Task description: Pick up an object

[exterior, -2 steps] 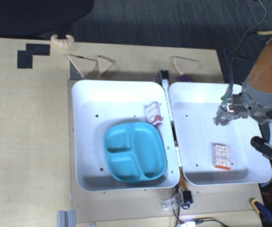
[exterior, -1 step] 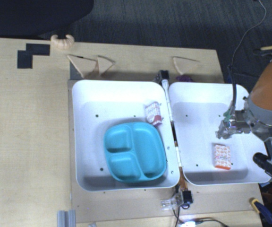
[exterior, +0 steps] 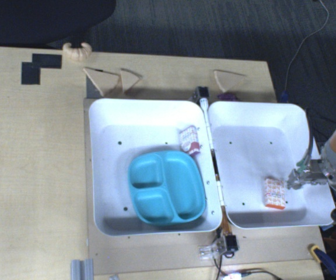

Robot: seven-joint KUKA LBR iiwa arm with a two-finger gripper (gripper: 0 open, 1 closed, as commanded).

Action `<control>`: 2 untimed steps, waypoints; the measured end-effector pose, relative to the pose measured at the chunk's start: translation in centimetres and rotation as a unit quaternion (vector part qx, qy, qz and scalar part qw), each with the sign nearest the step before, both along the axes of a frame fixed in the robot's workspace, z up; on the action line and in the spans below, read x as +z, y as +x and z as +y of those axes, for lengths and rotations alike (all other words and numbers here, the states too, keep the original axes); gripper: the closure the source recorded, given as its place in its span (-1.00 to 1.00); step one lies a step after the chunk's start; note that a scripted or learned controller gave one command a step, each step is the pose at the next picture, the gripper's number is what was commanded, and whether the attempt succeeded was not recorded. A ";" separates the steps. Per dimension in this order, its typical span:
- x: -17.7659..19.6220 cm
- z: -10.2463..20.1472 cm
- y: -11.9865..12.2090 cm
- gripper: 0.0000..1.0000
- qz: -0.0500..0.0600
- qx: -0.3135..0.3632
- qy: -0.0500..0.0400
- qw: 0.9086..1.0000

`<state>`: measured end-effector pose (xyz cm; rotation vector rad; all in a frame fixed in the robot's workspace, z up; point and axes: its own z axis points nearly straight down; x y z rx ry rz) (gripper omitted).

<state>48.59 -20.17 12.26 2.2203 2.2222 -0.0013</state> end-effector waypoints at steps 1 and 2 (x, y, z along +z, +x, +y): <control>3.6 6.0 4.7 1.00 -0.002 0.003 0.001 1.000; -3.5 2.8 7.7 1.00 -0.005 0.001 -0.001 1.000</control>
